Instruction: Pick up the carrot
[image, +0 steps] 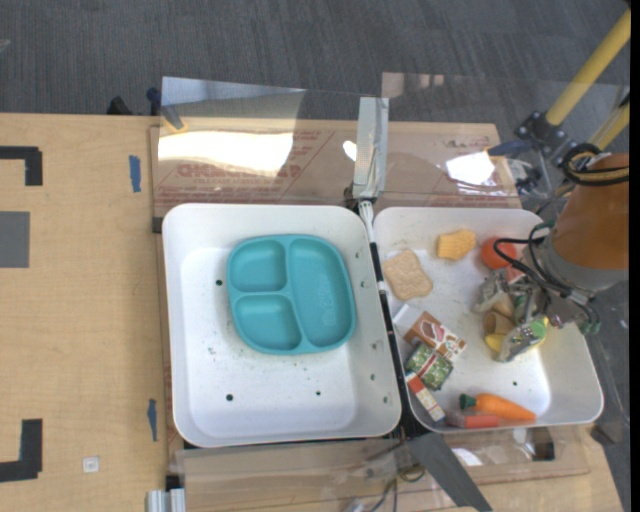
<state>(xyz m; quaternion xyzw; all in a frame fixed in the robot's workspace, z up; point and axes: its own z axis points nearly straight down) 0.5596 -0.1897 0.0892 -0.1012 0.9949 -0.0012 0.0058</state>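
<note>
Carrot (503, 407) lying at lower right of frame, near right bin's (578, 398) front edge. Gripper (512, 310) hovering above it, apart, amid clutter; grip state impossible to tell.

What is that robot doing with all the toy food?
The robot arm is reaching into the right bin, where toy food lies scattered. Its gripper is down among some pieces near the middle of that bin. The carrot it is meant to pick up lies apart from it, near the bin's front edge, not yet grabbed. A cracker and a yellow cheese piece lie toward the back. The left bin holds a teal divided plate.
</note>
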